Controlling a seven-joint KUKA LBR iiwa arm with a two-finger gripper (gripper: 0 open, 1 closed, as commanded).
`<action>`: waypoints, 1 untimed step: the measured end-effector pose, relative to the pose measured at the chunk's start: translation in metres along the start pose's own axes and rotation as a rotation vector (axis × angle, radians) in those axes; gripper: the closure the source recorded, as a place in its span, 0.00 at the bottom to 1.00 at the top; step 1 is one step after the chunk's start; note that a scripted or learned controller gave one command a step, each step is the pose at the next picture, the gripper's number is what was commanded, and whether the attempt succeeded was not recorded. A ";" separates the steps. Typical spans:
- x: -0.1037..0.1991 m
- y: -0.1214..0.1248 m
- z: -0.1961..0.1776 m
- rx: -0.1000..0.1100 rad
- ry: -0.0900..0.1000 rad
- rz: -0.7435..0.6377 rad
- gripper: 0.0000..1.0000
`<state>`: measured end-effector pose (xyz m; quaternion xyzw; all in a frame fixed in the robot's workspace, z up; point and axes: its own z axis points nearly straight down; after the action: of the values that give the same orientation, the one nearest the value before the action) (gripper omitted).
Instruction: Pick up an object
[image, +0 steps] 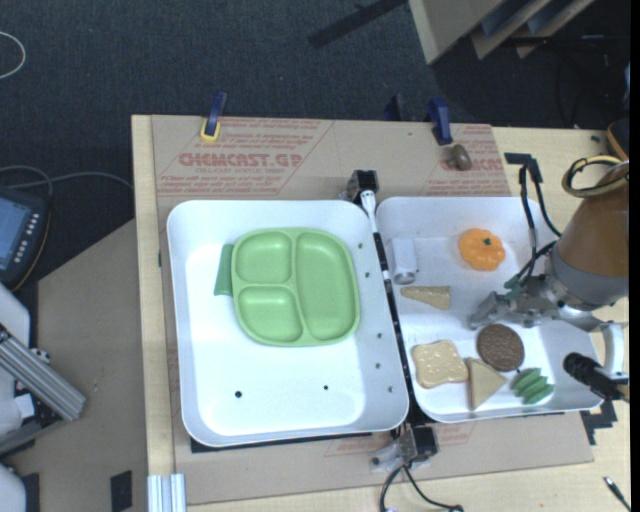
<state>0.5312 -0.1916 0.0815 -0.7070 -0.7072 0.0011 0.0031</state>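
The right bin (440, 215) holds several toy foods. An orange fruit (482, 249) lies at the back, a small grey cylinder (404, 260) sits by the left wall, and a pale wedge (428, 296) lies near the middle. At the front lie a toast slice (438, 362), a brown round patty (500, 347), a tan triangular piece (484, 383) and a green pea pod (532, 385). My gripper (492, 312) hangs low over the bin, just behind the patty and right of the pale wedge. I see nothing held in it.
The left bin (200, 330) carries a green divided plate (295, 285). A black divider with clips (378, 262) runs between the bins. The arm's orange band (600, 240) stands over the right bin's right edge. Clamps (440, 122) sit at the bench's back.
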 end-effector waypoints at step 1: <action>-0.001 0.001 -0.014 -0.006 -0.003 0.001 1.00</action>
<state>0.5324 -0.1928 0.0951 -0.7075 -0.7067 -0.0001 -0.0003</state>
